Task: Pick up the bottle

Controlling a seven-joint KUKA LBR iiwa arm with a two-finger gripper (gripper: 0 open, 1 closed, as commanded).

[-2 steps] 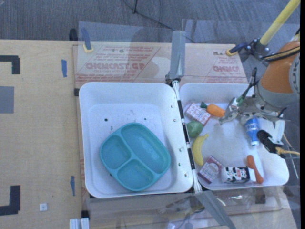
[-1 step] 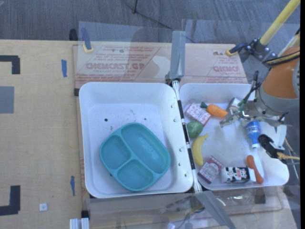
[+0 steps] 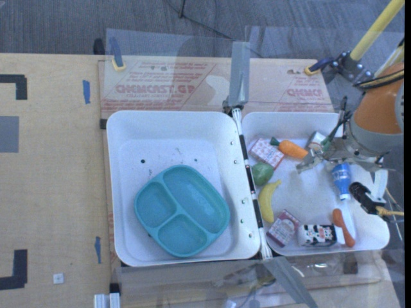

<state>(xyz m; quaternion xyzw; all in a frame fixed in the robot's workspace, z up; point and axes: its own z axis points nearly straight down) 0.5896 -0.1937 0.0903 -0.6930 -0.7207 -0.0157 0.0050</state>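
The bottle (image 3: 341,179) is small, with a blue label and a white cap, and lies in the right half of the right bin (image 3: 302,188). My gripper (image 3: 339,163) hangs over the bottle's upper end, below the orange band of the arm. Its grey fingers (image 3: 307,163) look spread wide, one to the left and one to the right, so the gripper is open. The bottle rests on the bin floor beneath them, and nothing is gripped.
The right bin also holds a carrot (image 3: 294,149), a pink-and-white packet (image 3: 265,151), a green item (image 3: 261,173), a banana (image 3: 266,201), a pink pack (image 3: 282,228), a black-and-white carton (image 3: 319,235) and an orange stick (image 3: 345,226). A teal divided plate (image 3: 182,210) lies in the left bin (image 3: 128,133).
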